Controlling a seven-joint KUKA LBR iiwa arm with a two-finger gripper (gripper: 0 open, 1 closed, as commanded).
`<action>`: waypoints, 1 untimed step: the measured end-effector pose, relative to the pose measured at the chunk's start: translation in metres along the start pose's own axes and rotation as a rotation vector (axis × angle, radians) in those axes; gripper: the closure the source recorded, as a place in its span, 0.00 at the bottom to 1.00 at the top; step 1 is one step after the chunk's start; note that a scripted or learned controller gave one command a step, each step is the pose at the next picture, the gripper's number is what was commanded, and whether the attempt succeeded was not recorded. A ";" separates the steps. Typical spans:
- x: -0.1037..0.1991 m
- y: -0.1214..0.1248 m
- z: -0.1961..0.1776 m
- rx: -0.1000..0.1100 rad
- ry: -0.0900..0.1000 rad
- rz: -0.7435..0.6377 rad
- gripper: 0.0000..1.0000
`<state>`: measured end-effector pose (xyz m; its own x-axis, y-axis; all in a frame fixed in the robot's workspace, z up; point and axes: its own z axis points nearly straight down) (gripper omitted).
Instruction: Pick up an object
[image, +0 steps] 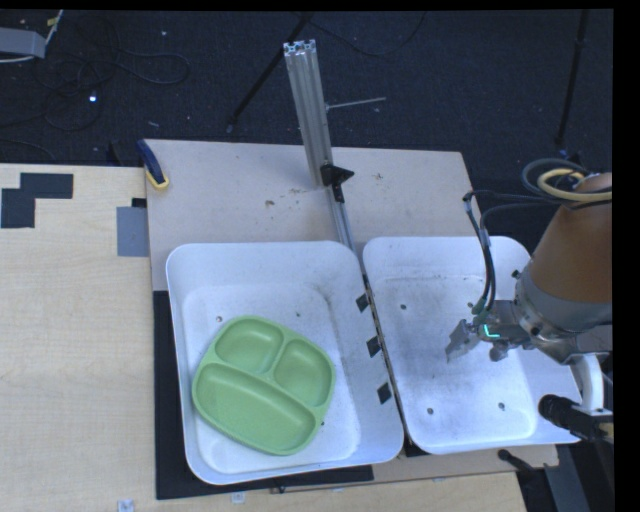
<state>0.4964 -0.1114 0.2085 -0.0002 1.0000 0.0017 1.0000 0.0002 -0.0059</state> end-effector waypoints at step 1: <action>0.000 0.000 0.000 -0.001 0.000 0.000 0.00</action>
<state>0.4967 -0.1115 0.2090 -0.0002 1.0000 0.0015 1.0000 0.0002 -0.0046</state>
